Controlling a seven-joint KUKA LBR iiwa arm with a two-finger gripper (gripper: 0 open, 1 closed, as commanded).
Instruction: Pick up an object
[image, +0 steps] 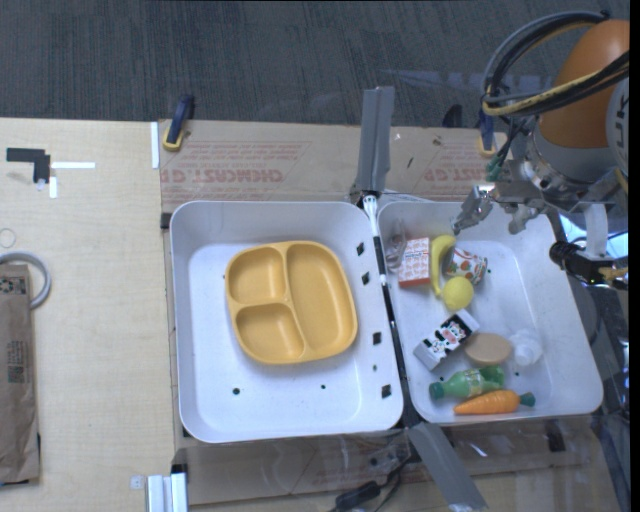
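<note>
My gripper (495, 214) hangs over the back of the right bin (560, 300), its fingers spread open with nothing between them. Just in front of it and to the left lie a red and white box (415, 259), a banana (439, 268), a small printed can (469, 265) and a yellow lemon (457, 292). Nearer the front of that bin sit a black and white carton (445, 340), a tan round piece (488, 349), a clear plastic item (526, 348), a green bottle (468, 382) and a carrot (488, 402).
The left bin (200, 330) holds a yellow divided plate (291, 301). A grey divider bar (376, 140) rises between the bins at the back. Cardboard (260, 160) lies behind the bins. The arm's cables (530, 60) arch over the right bin's back right corner.
</note>
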